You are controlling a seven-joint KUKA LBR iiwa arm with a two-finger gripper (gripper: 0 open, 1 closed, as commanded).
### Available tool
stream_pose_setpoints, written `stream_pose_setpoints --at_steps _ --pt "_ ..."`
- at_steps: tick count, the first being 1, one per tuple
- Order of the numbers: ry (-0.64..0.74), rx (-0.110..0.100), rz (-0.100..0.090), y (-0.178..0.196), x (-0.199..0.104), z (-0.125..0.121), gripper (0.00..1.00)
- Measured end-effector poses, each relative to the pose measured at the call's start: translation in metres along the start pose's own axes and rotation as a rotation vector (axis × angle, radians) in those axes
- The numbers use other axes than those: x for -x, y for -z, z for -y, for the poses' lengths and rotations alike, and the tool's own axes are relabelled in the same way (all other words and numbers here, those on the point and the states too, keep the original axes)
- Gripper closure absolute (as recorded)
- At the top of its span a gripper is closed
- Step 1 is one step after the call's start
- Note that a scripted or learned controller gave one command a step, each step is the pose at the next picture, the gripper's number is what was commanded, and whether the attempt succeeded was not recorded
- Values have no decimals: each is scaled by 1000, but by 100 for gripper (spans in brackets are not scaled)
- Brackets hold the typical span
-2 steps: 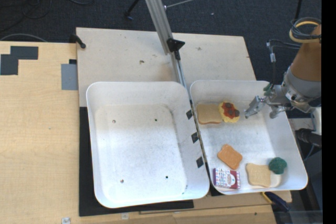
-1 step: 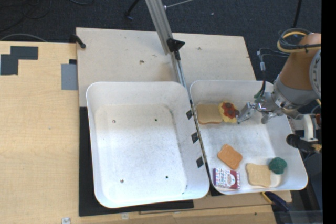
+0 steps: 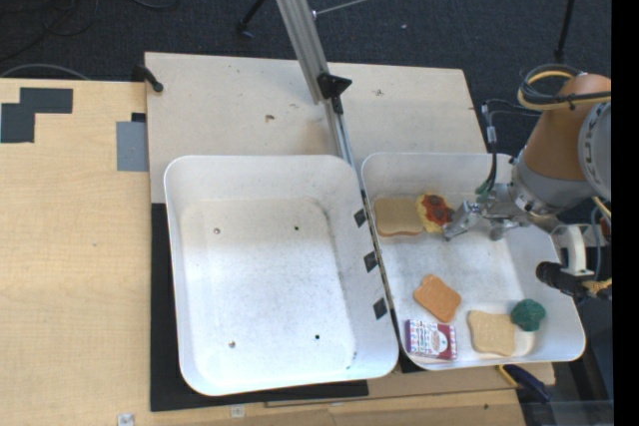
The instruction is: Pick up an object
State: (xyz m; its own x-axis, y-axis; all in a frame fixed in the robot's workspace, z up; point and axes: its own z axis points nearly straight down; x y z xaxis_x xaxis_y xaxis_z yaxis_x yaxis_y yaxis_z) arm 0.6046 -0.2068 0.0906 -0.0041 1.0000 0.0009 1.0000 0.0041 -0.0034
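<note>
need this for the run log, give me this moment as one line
phase: reaching | gripper: low in right bin, beside the red-topped piece | grasp: none seen | also in bin: orange piece, green ball

You see two bins of smooth white plastic: the left bin (image 3: 190,214) has a matt floor flecked with dark specks and scuffs, and the right bin (image 3: 469,177) looks cleaner. The surface (image 3: 70,244) on your left is pale wood with a fine grain and a dull finish; the board (image 3: 240,105) behind the bins is off-white, matt and marked. The post (image 3: 295,5) is ribbed, silvery metal. The arm (image 3: 559,140) wears a smooth orange band above grey casing with a soft sheen. The hand (image 3: 477,217) looks like bare, shiny metal. The carton (image 3: 430,338) looks like printed card.
</note>
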Motion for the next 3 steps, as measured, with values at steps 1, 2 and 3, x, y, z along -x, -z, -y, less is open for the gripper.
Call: stream_pose_setpoints --at_steps 1,2,3 --pt "1 0 0 11 0 0 100" --pt "-3 7 2 73 6 0 100" --pt "-5 7 3 124 14 5 100"
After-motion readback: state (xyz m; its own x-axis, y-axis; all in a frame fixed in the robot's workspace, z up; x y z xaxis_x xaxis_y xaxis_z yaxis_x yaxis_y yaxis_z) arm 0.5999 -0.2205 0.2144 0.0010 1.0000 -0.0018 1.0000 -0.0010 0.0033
